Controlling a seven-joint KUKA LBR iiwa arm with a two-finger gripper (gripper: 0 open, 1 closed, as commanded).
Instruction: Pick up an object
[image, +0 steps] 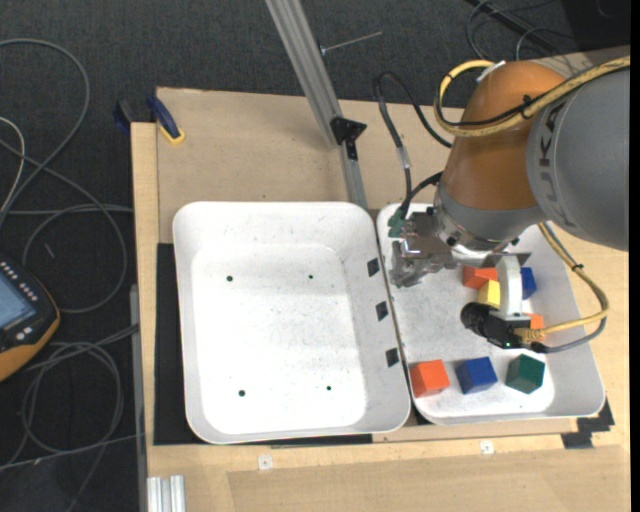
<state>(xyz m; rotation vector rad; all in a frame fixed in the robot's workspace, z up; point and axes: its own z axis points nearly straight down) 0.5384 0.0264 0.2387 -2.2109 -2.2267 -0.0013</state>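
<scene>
Fingers (408, 262) state indeterminate, metal, over smooth white plastic right bin (570, 400). Below them: orange cube (431, 376), blue cube (477, 374), green cube (525, 373).

Robotics lab setup: plywood bench (250, 140) on dark carpet, loose black cables (60, 230) trailing over the floor at left, a handheld controller pendant (20, 310) at the left edge, an aluminium mast (320, 90) rising at the far side, industrial arm (540, 130) over two white bins (200, 230)
</scene>
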